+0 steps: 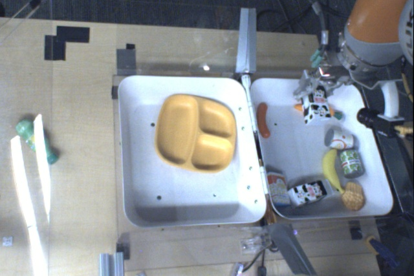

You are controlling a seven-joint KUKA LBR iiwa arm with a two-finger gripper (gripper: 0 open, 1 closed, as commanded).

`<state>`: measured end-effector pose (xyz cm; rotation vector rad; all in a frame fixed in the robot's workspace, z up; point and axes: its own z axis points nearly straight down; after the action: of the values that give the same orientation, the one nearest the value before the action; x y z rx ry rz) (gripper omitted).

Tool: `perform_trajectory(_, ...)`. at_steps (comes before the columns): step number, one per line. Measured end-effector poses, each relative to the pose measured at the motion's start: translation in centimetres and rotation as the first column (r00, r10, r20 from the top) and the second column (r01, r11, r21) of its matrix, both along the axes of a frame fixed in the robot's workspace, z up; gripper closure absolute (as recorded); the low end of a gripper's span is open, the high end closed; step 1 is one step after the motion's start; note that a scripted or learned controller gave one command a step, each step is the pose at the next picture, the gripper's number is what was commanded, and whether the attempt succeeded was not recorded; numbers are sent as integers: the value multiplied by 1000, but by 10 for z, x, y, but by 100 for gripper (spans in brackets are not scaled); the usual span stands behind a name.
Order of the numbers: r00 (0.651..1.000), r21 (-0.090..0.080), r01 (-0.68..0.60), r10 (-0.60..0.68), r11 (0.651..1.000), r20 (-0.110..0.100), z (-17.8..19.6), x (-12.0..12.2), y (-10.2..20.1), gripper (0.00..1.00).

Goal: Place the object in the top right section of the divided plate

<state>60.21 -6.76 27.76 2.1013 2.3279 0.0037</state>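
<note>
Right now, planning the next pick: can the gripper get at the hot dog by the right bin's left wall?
Probably yes: the hot dog lies alone with nothing on it, though close to the wall; the gripper hovers nearby.

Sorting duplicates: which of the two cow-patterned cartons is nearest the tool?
The cow-patterned carton at the bin's far edge, directly under the tool; the other carton lies at the near edge beside a can.

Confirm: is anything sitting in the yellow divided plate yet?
No. All three sections of the divided plate in the left bin are bare, while the hot dog and banana lie in the right bin.
</note>
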Motion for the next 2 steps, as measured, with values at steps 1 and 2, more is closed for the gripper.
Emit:
perform_trajectory(1, 999, 3, -45, 45, 999, -3, -51, -41, 80, 100)
perform_trajectory(2, 998, 3, -68, 68, 998, -3, -72, -73, 142, 100)
